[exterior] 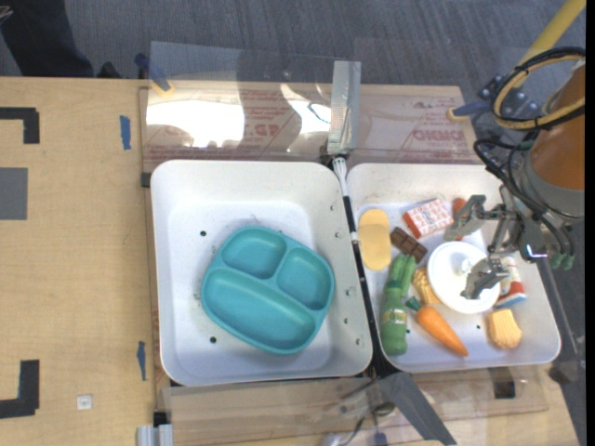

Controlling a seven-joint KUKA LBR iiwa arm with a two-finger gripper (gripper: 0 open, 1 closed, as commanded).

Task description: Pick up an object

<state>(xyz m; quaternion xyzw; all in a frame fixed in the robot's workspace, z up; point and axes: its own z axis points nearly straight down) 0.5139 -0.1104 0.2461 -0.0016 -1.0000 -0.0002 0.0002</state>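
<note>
Claw (483, 277) over white plate (452, 277), rt bin (544, 342).

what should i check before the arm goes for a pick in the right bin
1. Pincer over the right bin: ok, it hangs above the white plate.
2. Pincer holding nothing: cannot tell, the view is too cluttered there.
3. Targets present: ok, carrot, green bottle, red and white box.
4. Targets spaced for a clean grasp: not ok, carrot, bottle and plate crowd together.
5. Left bin contents out of the way: ok, the teal divided tray lies wholly inside it.
</note>
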